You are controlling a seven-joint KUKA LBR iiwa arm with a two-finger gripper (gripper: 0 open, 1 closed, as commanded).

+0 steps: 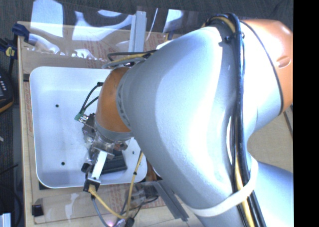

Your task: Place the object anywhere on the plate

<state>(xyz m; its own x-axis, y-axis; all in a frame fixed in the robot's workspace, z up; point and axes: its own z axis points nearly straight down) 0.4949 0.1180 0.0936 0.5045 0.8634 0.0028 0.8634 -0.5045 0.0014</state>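
Grey arm (199, 121) is reaching in from the right and covering most of the tabletop (55, 203). The gripper (95, 143) is hanging low over the near right part of the left white bin (50, 121). The wrist is hiding the jaws, so I cannot tell whether they are spread or pressed together. The arm is blocking the view, so I cannot tell where the object is lying. What look like two dark specks (57, 105) are dotting the bin floor.

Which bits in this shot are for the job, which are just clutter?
Job: arm; gripper, low in the bin.
Lying about: blue clamp; clear sheet behind the bin; small black block on the bench.
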